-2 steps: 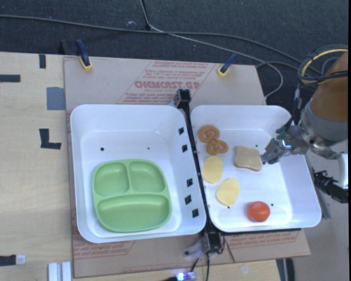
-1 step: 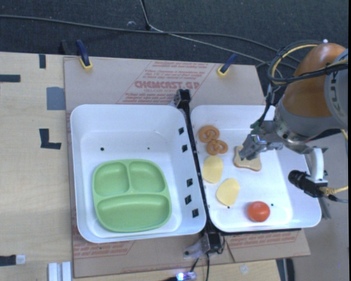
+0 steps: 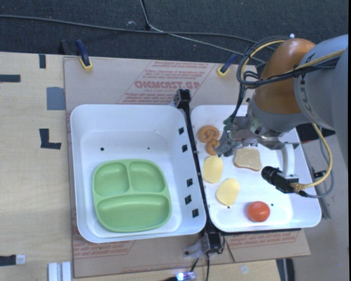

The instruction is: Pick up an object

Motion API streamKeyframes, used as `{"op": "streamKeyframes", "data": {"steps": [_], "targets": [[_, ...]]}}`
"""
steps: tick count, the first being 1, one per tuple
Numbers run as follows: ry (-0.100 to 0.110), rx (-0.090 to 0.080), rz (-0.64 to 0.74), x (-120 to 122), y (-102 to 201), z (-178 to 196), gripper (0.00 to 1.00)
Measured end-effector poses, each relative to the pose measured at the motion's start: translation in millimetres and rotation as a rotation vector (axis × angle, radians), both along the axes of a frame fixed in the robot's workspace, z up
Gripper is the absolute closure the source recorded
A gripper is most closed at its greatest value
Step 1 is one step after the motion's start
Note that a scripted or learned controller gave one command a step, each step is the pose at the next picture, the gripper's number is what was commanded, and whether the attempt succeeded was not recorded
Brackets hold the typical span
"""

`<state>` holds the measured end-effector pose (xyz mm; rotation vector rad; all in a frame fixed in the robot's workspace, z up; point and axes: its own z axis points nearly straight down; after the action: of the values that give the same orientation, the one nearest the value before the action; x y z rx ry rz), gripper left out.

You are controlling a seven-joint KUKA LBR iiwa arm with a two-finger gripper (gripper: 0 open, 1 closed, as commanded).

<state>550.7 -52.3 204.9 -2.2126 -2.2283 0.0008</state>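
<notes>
The gripper is low in the right bin, its tip just beside the pretzel, at that piece's lower right edge. How wide it stands I cannot tell, and nothing is seen held in it.

The pretzel lies near the bin's left wall. It looks like a toy food: light, stiff, and with loops, so I judge the best hold is across one loop or across the narrow middle. It is flat, so it may slide away if the tip comes at a slant.

Near it lie a toast, two yellow pieces and a tomato. The tomato is round and would probably roll. In the left bin rests a green tray.
</notes>
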Motion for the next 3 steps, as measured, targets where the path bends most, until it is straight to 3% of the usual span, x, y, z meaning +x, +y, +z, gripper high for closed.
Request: {"op": "streamKeyframes", "data": {"steps": [1, 2, 3], "targets": [[-0.001, 0.000, -0.001, 25, 44, 2, 1.00], [0.000, 0.000, 0.000, 34, 97, -2, 1.00], [-0.003, 0.001, -0.001, 57, 144, 18, 1.00]]}}
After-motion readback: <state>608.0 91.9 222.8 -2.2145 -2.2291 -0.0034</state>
